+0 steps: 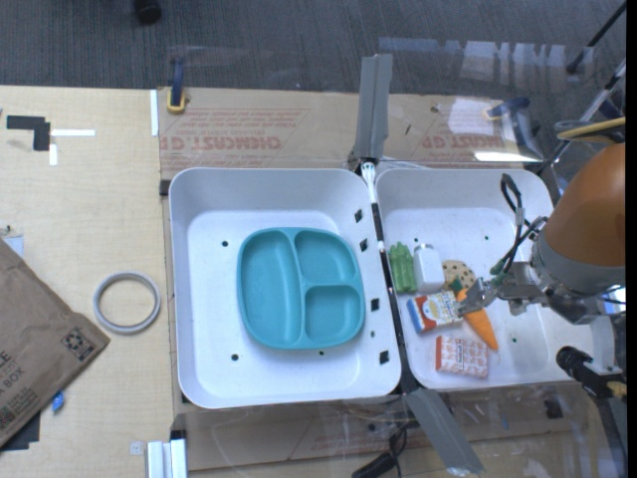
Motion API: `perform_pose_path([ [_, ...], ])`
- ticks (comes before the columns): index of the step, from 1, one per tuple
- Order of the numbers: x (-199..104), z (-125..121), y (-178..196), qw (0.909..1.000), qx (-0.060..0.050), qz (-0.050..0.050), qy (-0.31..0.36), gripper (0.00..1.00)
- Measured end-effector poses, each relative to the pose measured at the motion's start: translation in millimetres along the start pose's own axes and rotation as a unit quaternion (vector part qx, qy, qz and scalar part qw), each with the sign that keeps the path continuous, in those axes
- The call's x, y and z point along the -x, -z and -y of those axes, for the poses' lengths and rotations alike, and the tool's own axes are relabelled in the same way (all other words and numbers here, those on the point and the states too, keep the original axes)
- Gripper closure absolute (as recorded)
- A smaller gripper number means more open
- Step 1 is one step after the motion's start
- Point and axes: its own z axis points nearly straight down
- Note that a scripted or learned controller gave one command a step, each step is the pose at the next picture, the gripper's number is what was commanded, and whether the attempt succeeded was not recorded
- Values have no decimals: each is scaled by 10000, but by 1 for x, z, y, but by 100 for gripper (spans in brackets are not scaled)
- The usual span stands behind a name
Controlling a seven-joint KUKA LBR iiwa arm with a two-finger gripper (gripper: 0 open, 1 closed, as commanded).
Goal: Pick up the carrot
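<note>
Orange carrot (482, 327) low in the right bin (468, 192), with the gripper (485, 300) right over its upper end.

Brown cardboard box (35, 342) lies at the far left of the wooden bench (80, 217), and a grey tape ring (126, 301) sits beside it. Next comes the left bin (189, 297), holding a teal three-compartment plate (300, 288) near its middle. Across the divider, the right bin holds a green ridged item (401, 267), a small white bottle (427, 265) just beside it, a red-and-white packet (436, 312) below, and a red patterned packet (463, 356) lower still. The carrot lies tilted between those packets and the bin's right part — its top touches or sits under the gripper tips, though whether the claw is released or clenched cannot be told from here. The grey arm's orange band (594, 212) bulks at the right edge.
</note>
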Motion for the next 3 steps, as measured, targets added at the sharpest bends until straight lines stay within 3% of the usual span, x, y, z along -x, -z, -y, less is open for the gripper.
perform_pose_path([
  [1, 27, -24, -45, 9996, 30, 9, -273, 0],
  [2, 27, -23, -37, 9996, 19, 6, -288, 100],
  [3, -50, -78, 51, 9998, -6, 7, -209, 100],
])
